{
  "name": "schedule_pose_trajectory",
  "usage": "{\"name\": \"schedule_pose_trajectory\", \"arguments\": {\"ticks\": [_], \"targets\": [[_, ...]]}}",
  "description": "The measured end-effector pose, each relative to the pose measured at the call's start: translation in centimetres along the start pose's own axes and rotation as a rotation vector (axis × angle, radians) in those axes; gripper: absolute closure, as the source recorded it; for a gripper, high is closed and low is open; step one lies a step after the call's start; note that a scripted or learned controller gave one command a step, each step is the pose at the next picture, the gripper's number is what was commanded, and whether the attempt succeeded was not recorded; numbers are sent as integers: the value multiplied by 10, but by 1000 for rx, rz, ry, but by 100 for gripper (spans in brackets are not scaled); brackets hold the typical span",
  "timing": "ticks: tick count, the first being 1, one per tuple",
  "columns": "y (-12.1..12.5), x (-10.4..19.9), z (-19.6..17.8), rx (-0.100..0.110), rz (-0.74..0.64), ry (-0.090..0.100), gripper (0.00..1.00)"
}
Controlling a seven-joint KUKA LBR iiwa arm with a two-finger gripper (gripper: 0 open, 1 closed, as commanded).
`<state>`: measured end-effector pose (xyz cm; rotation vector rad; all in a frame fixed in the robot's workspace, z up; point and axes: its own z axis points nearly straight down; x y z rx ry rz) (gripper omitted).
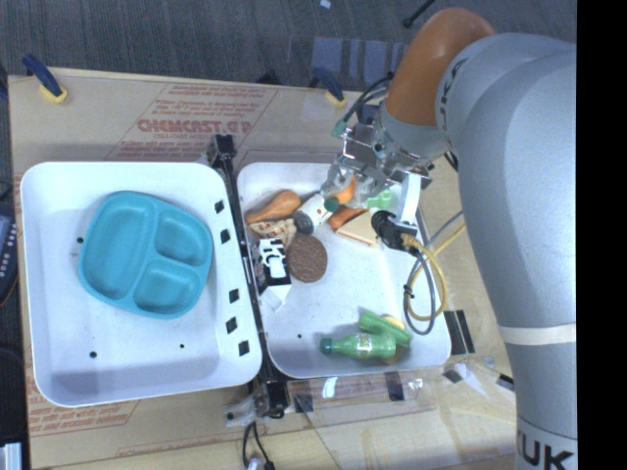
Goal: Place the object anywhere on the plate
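The hand (345, 186) is seen low over the far end of the right bin (431, 331), among a cluster of toy food; whether it is apart or together cannot be told, and nothing is shown clamped in it. Which item is meant as the object is not settled by the view, but an orange carrot-like piece (345, 215) lies just beside the hand, near a croissant (272, 205) and a brown round disc (307, 258). Its long axis is judged to run roughly left to right, tilted slightly, though the ends are partly hidden. The grasp is best made across that axis, clear of its neighbours, and confirmed before lifting. The blue divided plate (145, 253) is set in the left bin (49, 360), well apart.
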<state>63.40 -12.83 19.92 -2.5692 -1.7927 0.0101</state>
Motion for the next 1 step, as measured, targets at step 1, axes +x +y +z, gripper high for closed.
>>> {"name": "schedule_pose_trajectory", "arguments": {"ticks": [1], "targets": [[0,0,0,0,0,0,0]]}}
